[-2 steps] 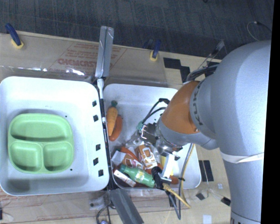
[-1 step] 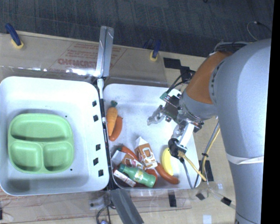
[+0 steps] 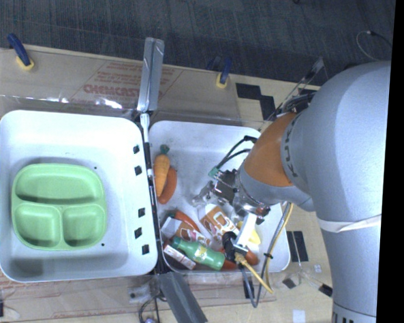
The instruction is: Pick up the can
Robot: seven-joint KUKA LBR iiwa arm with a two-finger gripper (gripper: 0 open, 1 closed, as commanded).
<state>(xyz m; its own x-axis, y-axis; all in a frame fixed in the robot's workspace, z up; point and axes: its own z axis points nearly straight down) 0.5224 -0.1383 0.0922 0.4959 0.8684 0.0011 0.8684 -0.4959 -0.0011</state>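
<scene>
The can (image 3: 217, 222), seemingly the small brown-and-white labelled cylinder lying on its side, rests in the front part of the right bin (image 3: 189, 141), in a heap of clutter. Just in front of it lies a green bottle (image 3: 200, 254) on its side, with red and yellow packets pressed around both. The gripper (image 3: 217, 191) hangs directly over the heap, just behind the can; whether it is open or closed, or touching anything, cannot be told from this angle. A carrot (image 3: 163, 177) lies apart by the bin's left wall. The grey arm (image 3: 342, 152), its orange band (image 3: 270, 161) bent over the bin, reaches in from the right. The left bin (image 3: 3, 179) holds a green divided tray (image 3: 59, 205).
</scene>
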